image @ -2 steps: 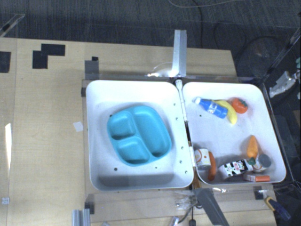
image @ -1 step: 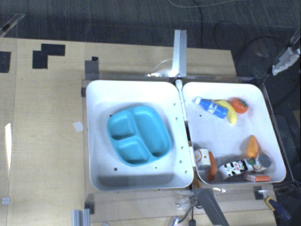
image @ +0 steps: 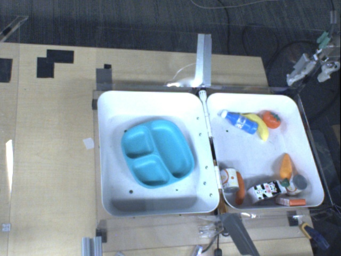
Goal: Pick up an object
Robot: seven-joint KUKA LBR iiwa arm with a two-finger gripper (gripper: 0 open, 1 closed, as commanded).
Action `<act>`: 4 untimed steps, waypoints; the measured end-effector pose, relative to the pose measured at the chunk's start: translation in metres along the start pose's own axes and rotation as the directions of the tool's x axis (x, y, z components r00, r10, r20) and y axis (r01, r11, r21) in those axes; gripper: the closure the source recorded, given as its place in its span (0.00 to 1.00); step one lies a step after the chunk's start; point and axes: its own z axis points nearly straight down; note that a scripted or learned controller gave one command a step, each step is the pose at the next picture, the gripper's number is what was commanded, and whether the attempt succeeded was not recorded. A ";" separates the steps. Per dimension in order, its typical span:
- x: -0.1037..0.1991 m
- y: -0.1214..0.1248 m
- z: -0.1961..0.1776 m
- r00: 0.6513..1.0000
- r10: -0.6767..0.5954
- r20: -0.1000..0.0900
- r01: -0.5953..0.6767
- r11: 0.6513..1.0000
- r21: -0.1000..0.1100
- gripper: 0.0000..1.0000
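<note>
Right bin (image: 306, 122), near edge: small carton (image: 266, 190), can (image: 229, 178) and carrot (image: 286, 166); far end: blue bottle (image: 239, 121), banana (image: 258, 125), tomato (image: 271, 120). Left bin (image: 106, 143): blue divided plate (image: 157, 152). Gripper (image: 314, 63) far right; finger state indiscernible.

At the upper right of the frame, the gripper (image: 314, 63) is being shown as pale grey and white angular parts, a small green patch being seen on top.
</note>
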 end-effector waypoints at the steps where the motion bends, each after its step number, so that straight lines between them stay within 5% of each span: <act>1: -0.027 0.045 0.040 0.995 -0.098 0.001 0.098 0.995 -0.001 0.00; 2: -0.027 0.045 0.040 0.995 -0.098 0.001 0.098 0.995 -0.001 0.00; 3: 0.005 0.068 0.015 1.000 0.023 0.001 -0.023 1.000 -0.002 0.00; 4: -0.053 0.060 0.212 0.989 -0.149 0.000 0.149 0.989 0.000 0.00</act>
